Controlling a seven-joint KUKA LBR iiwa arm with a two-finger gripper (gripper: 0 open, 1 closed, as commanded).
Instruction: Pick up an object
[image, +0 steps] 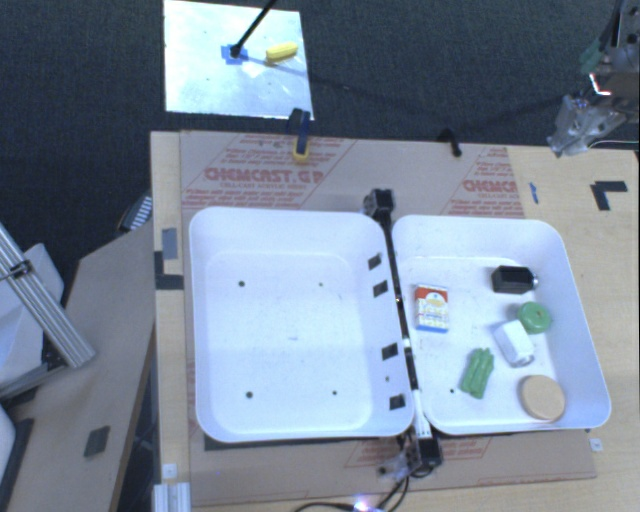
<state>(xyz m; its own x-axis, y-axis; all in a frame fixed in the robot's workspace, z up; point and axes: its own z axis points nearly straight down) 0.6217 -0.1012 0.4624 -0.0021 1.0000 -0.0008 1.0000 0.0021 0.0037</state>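
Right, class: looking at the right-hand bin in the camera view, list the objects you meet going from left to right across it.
Small red, white and blue card box → green ridged object → black block → round green cap → tan disc. The white object beside the cap overlaps others in the order, so it is left out.

A single fixed camera hangs above the bench (250, 165), looking down at a slant from the near side. It stands far enough off to take in both white bins: the left bin (200, 300) and the right bin (570, 290), plus dark floor (80, 90) at the far edge.
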